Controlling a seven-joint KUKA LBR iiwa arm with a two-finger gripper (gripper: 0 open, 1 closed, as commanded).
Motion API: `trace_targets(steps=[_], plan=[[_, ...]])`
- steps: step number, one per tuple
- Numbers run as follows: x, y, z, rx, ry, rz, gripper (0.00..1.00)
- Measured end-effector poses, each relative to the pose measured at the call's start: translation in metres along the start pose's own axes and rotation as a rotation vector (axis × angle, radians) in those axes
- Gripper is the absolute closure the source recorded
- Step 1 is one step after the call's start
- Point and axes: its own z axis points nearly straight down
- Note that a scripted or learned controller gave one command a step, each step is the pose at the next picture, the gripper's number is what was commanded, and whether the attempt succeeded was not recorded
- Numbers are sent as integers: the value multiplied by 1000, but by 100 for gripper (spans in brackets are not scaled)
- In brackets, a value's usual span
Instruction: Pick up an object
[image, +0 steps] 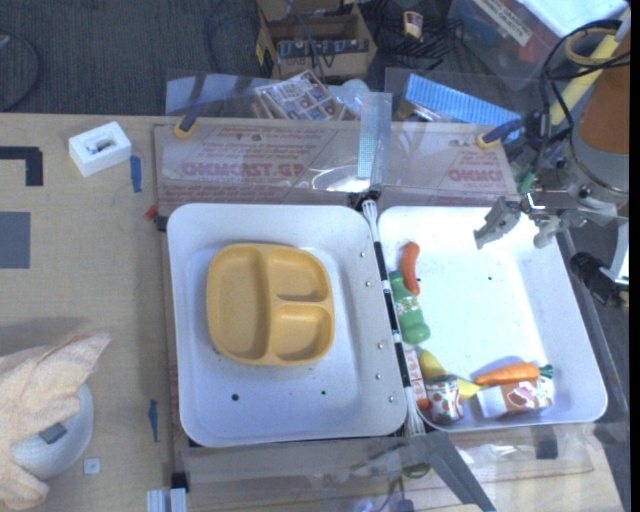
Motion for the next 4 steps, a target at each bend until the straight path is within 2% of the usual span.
trace_targets(steps=[1,2,3,4], plan=[[55,5,91,0,0,106,0],[55,6,99,2,1,-19,0],[19,26,189,-4,-1,-145,0],[17,27,179,-7,-2,-141,100]])
